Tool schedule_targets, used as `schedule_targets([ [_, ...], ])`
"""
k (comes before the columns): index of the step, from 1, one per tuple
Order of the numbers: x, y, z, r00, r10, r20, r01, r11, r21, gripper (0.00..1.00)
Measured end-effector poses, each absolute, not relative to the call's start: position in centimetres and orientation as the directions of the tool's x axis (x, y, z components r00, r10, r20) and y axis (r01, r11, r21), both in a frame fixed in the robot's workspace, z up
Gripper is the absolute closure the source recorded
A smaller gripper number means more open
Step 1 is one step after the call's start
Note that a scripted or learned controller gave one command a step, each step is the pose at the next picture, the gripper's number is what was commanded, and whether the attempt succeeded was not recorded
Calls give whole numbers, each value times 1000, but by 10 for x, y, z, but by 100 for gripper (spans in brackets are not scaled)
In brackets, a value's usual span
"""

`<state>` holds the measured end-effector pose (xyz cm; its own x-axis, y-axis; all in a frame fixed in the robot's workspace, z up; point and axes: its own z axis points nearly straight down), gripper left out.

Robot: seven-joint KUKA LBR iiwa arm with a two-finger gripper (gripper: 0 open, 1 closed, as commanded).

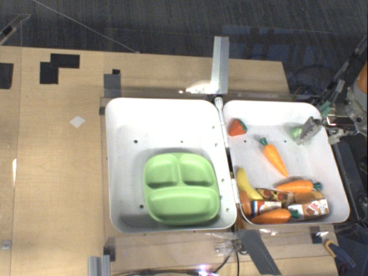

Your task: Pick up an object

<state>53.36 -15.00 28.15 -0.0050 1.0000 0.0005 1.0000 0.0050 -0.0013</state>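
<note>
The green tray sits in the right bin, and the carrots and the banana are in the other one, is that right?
Not quite. The camera view shows the green tray in the left bin, not the right one. The carrots and the banana are indeed in the other one, the right bin.

left bin (118,154): tray (181,187) inside | right bin (339,200): carrot (274,157) mid, banana (245,184) (left wall)
</note>
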Motion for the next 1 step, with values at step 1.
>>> schedule_targets([
  [1, 572, -135, 167, 158, 987, 1, 987, -158, -2, 0],
])
